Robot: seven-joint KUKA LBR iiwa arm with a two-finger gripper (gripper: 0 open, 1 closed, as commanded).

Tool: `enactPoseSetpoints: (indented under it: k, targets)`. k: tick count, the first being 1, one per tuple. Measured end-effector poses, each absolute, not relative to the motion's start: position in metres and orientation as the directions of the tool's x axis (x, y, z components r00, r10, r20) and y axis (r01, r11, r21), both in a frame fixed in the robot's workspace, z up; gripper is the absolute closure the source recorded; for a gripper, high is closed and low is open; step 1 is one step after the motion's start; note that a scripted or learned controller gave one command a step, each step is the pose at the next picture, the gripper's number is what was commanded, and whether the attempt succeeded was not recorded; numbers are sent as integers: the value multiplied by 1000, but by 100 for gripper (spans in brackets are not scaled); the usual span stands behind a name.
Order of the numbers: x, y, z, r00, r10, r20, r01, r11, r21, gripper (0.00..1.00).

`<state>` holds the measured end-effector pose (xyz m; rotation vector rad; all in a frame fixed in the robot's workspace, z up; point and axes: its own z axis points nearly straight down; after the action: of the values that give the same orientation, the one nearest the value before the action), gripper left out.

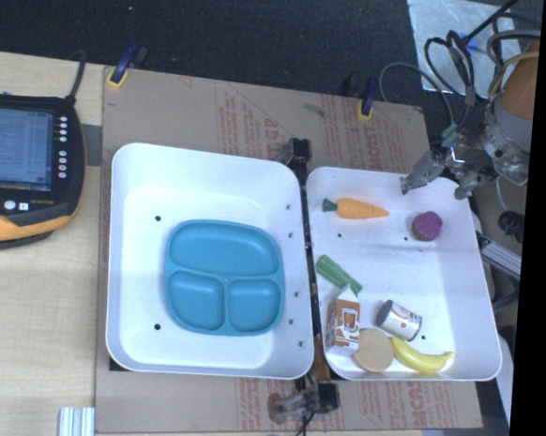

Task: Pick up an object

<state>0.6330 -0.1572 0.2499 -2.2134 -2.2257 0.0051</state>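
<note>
Right bin (466,275), far end: we've got a carrot (356,209) lying flat with a purple ball (427,225) close beside it, while a green packet (338,273), a brown carton (344,323), a small can (399,320), a tan disc (373,350) and a banana (421,358) crowd the near end. Over that bin's far right corner we see the gripper (436,176) hanging from the right, wrist tilted down, its two fingers spread apart with nothing between them, above and clear of the ball. Left bin (134,248) carries a blue divided plate (223,276), both bins sit on brown board (262,117) clamped to the pale bench (29,334), and a pendant with a lit screen (18,169) rests at far left.
</note>
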Motion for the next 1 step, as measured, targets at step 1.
enactPoseSetpoints:
  k: [1]
  targets:
    - [649,-212,122,-4,1000,-1,1000,4,-8,0]
